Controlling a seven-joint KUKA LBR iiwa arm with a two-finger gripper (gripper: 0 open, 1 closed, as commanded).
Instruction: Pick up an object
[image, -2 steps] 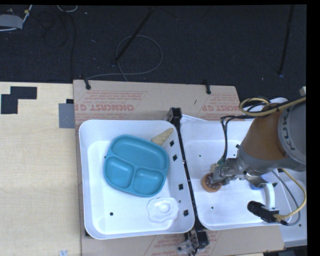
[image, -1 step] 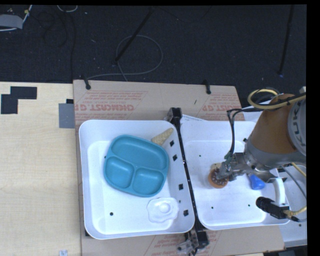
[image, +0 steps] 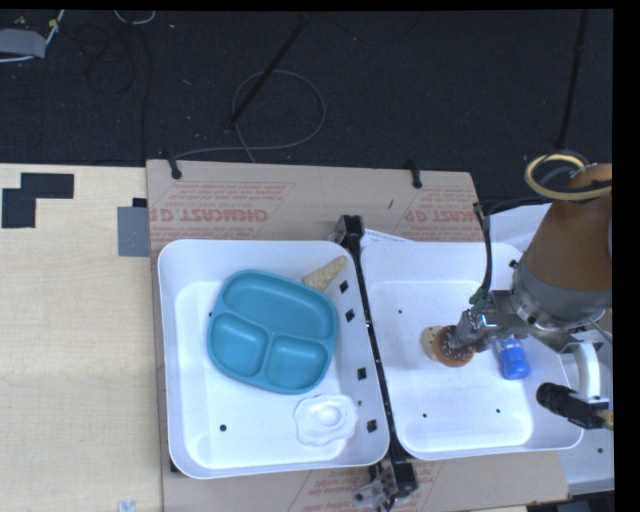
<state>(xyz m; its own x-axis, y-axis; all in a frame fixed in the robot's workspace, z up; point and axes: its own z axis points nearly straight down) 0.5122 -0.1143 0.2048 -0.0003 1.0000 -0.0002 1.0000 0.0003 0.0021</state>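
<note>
Here the pincer (image: 462, 342), state unclear, touches a brown disc (image: 443, 347) mid right bin (image: 420, 440), floor open around

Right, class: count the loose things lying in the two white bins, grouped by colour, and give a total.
Blue: 2, the divided plate and a small blue object
White: 1, a fried-egg toy
Tan: 1, a wedge
Brown: 1, a round piece
Total: 5
</note>
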